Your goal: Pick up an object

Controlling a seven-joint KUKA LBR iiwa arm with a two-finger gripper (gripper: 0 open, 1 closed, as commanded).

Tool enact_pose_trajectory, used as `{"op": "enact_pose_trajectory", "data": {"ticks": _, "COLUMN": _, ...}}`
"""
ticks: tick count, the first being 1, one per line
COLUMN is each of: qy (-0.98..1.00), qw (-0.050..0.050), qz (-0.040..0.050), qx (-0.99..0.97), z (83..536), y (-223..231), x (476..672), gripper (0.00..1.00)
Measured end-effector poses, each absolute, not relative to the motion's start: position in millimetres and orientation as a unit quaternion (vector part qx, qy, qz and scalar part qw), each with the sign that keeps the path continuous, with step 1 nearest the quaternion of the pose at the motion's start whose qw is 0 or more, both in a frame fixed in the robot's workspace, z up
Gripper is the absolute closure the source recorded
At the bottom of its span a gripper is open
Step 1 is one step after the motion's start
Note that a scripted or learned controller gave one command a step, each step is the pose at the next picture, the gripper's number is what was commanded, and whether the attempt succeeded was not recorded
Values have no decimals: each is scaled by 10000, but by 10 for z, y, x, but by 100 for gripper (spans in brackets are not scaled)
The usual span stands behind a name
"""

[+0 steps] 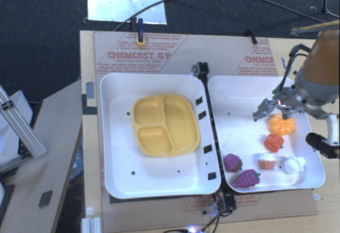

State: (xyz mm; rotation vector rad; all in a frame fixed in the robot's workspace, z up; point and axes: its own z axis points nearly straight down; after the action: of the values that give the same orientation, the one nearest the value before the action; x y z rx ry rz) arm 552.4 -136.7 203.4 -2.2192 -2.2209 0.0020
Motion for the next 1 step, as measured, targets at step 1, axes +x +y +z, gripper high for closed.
{"op": "enact_pose_trajectory", "data": {"ticks": 1, "qy": -7074, "qw": 17, "qz": 11, "qx": -7068, "z": 1412, "y": -1381, "x": 5478, "gripper": 0}}
